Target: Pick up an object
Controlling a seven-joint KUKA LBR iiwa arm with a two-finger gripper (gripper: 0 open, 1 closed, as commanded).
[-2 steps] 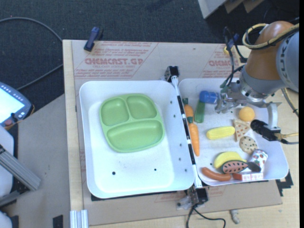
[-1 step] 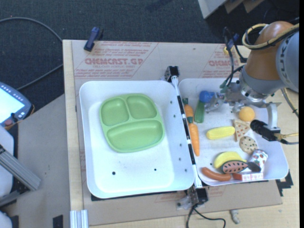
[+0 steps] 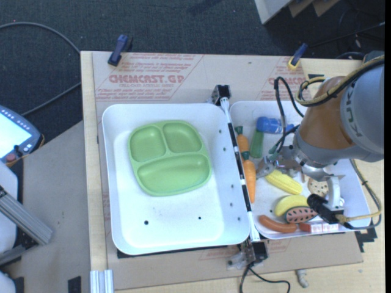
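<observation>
The yellow plastic corn cob lay in the right white bin, just under my tool. I couldn't tell its state; I judged it mid-reach, needing a clean close.

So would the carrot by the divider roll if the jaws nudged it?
Probably: the carrot looks round and tapered, so it may roll in a curve. It looks like smooth moulded plastic, so likely stiff, light and a bit slippery. The bin wall beside it should stop it.
</observation>
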